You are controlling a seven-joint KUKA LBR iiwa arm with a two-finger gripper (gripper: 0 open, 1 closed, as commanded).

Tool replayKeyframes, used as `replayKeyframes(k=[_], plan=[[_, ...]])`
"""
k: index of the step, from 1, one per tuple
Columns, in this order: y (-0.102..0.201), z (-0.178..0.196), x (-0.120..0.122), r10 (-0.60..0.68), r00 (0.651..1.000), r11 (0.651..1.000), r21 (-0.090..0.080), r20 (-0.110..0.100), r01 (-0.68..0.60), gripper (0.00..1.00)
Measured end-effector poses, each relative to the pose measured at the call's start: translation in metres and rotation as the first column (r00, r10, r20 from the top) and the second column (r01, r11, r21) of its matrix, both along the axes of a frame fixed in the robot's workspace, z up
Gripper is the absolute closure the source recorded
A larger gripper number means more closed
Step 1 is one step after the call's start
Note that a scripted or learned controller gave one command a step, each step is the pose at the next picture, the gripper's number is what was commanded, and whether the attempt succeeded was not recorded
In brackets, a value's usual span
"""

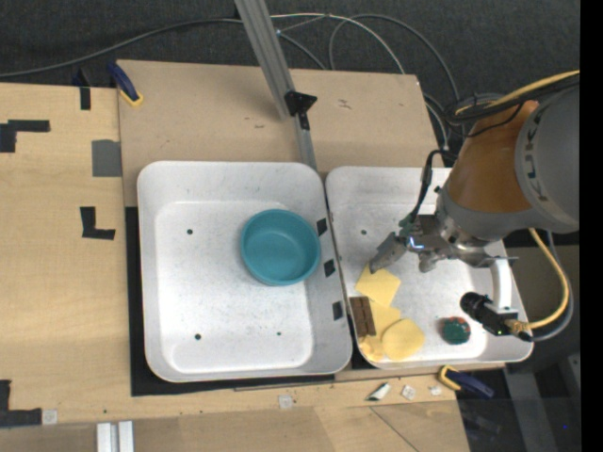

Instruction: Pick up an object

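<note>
My gripper (407,252) hangs low over the right bin (363,196), its two fingers spread apart and open, with nothing between them. Just below the left finger lies a pale yellow wedge (380,288). A round yellow piece (403,339) sits nearer the front edge, with a brown block (365,314) to its left. A small green and red object (456,330) rests at the bin's front right. A teal bowl (279,246) sits in the left bin (170,281), near its right side.
A grey metal pole (273,59) slants down from the top to the seam between the bins. Black cables (377,36) loop across the back. The arm's orange band (485,172) covers the right bin's right part.
</note>
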State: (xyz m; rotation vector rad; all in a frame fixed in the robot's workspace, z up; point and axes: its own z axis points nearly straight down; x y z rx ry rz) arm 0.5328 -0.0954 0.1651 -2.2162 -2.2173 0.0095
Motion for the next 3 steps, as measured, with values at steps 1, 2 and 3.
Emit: replayKeyframes(k=[1, 2, 3], plan=[[-0.001, -0.048, 0.007, 0.001, 1.0, 1.0, 0.0, 0.002, -0.001, 0.0], [0.0, -0.036, 0.007, 0.002, 1.0, 1.0, 0.001, 0.004, -0.002, 1.0], [-0.001, 0.007, 0.012, 0.001, 1.0, 1.0, -0.001, 0.011, -0.001, 1.0]])
